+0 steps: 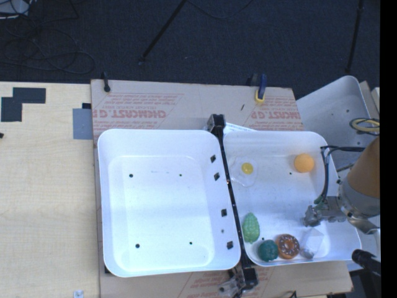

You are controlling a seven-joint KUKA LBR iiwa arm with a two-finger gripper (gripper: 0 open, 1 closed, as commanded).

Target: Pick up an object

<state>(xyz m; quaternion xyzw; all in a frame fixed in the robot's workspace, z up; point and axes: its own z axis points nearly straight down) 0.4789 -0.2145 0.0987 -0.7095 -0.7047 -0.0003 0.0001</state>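
The right bin [279, 143] holds several small objects. An orange ball [304, 163] lies near its far right side, and a small yellow piece [247, 168] rests near the divider. Along the near side lie a green bumpy object [250, 226], a teal ball [268, 251] and a brown sprinkled donut [287, 246]. A clear, hard-to-read item [314, 242] lies beside the donut. My gripper [315, 217] hangs low over the bin's right side, just above that clear item and right of the donut. Nothing shows as held.
The left bin [111, 166] stands beside the right one, with a black clip strip [223, 191] along the shared rim. The grey arm [363, 188] comes in over the right bin's right wall. Cardboard [155, 107] lies under the bins, with a wooden benchtop on the left.
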